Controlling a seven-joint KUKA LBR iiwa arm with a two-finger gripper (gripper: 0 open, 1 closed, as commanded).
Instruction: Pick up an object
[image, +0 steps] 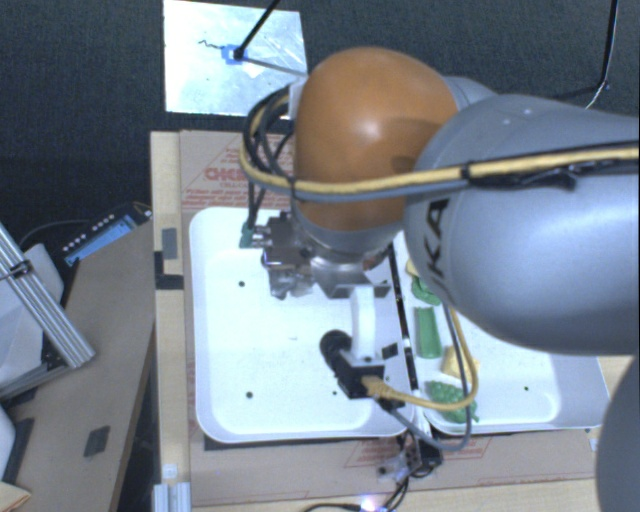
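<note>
A cardboard-lined bench (215, 170) is carrying two shallow white bins against dark flooring, and the grey arm (520, 200) is reaching low over the left bin (225, 400).
The gripper (290, 285) is hanging close above the far part of the left bin's floor, tucked under the orange wrist, so I cannot tell whether it is open or closed, and nothing is showing in its grasp. The likely targets are lying in the right bin (530, 405): a green strip (428, 332) near the divider and a green lumpy piece (450, 392) by the near wall, both apart from the gripper. Judging by this, the pick is not yet done; an object is awaiting a grasp and lift.
</note>
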